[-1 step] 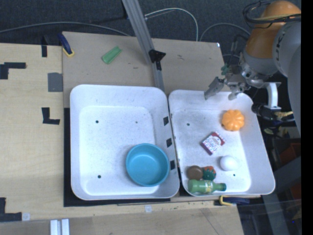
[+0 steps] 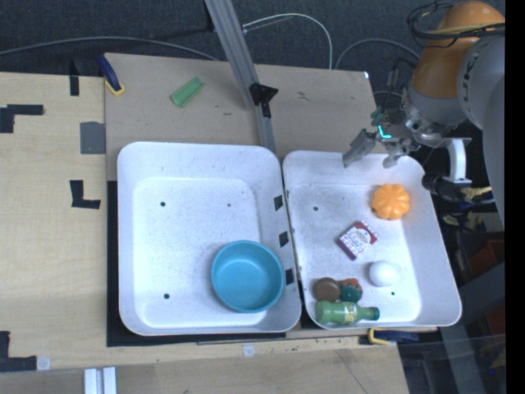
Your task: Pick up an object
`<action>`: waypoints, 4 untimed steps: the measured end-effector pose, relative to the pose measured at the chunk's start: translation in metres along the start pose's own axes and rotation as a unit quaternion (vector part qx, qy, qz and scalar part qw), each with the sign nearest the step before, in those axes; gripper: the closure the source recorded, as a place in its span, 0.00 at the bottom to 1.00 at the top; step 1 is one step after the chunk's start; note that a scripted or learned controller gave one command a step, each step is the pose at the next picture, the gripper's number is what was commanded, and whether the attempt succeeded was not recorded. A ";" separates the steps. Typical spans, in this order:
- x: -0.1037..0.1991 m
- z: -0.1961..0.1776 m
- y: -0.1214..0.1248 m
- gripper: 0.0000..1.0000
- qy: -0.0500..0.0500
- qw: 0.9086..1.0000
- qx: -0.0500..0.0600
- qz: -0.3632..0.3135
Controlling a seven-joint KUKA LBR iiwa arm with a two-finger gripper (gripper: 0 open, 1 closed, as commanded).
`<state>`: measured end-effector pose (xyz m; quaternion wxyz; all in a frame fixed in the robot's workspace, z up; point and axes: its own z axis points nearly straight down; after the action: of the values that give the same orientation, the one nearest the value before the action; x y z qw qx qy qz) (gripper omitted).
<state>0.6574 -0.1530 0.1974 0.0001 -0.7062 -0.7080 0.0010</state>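
Hard to see: small brown and orange bits (image 2: pixel 338 289) at the near end of the right bin (image 2: pixel 426 220), too blurry to name.
Cut off: grey arm (image 2: pixel 484 64) with orange band, off the right edge.
Arm pose: bent down over the far rim of the right bin.
Gripper (image 2: pixel 373 153): two fingers spread apart, nothing between them, above the far end of the right bin.
Orange pumpkin toy (image 2: pixel 390 201): inside the right bin, near the gripper.
Red packet (image 2: pixel 357 240): middle of the right bin.
White ball (image 2: pixel 382 273): nearer end of the right bin.
Green bottle (image 2: pixel 346 312): lying flat at the near rim of the right bin.
Blue bowl (image 2: pixel 247 275): in the left bin (image 2: pixel 156 171), beside the right bin.
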 end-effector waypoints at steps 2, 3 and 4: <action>-0.001 0.112 0.001 0.00 0.000 1.000 0.001 0.000; -0.001 0.099 0.002 1.00 -0.001 1.000 0.000 -0.001; -0.006 0.047 0.011 1.00 0.000 1.000 -0.003 0.000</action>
<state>0.6686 -0.1591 0.1506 -0.0022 -0.7062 -0.7080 -0.0012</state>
